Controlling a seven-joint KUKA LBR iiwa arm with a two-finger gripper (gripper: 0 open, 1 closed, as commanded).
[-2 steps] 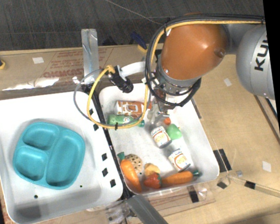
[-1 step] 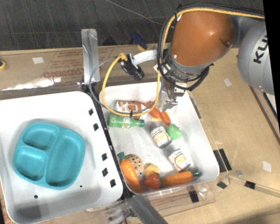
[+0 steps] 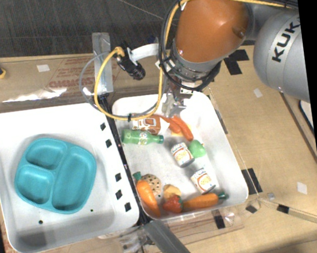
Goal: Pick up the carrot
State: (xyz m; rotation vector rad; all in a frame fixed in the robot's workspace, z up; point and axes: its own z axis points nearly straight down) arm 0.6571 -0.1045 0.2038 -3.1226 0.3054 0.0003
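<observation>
Gripper (image 3: pixel 174 105) sits at back of right bin (image 3: pixel 228 143), can't tell jaw state, w/ carrot (image 3: pixel 180 126) just below it toward bin center, long axis diagonal, green top at far-low end.

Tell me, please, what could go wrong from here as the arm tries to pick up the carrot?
1. The claw hangs over the far end of the right bin, next to an orange pepper-like piece, while the carrot lies at the near wall; it may take the wrong orange thing.
2. The carrot lies against the bin wall, with a red piece touching its end, which leaves little room for the claw.
</observation>
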